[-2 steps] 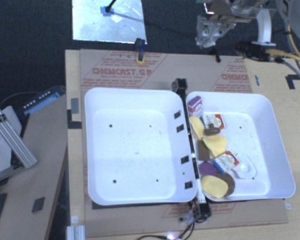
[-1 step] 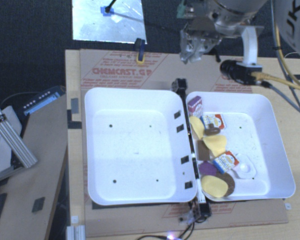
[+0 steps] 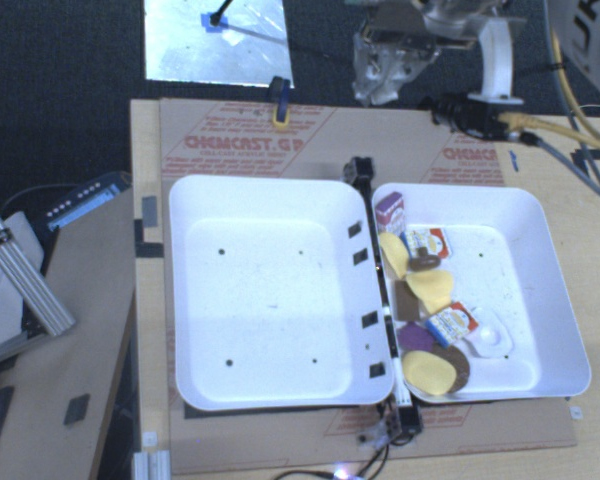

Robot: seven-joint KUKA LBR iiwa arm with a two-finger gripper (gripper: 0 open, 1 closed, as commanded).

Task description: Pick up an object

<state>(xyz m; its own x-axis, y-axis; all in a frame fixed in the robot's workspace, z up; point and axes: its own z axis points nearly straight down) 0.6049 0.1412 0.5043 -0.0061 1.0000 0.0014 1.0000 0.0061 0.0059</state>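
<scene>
My gripper (image 3: 382,80) hangs high at the top of the camera view, above the bench's far edge and well clear of both bins. Nothing shows between its fingers. The right bin (image 3: 540,268) holds several small objects bunched along its left wall: a purple carton (image 3: 389,209), a red and white packet (image 3: 426,241), yellow rounded pieces (image 3: 430,288), a second red and white packet (image 3: 452,323), a purple piece (image 3: 415,337), a yellow disc on brown (image 3: 432,371) and a white cup (image 3: 490,339).
The left bin (image 3: 270,288) sits beside the right one, joined by a black clamp strip (image 3: 375,288). Cables (image 3: 520,128) lie behind the right bin. A yellow clip (image 3: 280,116) stands on the cardboard. A metal rail (image 3: 25,288) is at the left.
</scene>
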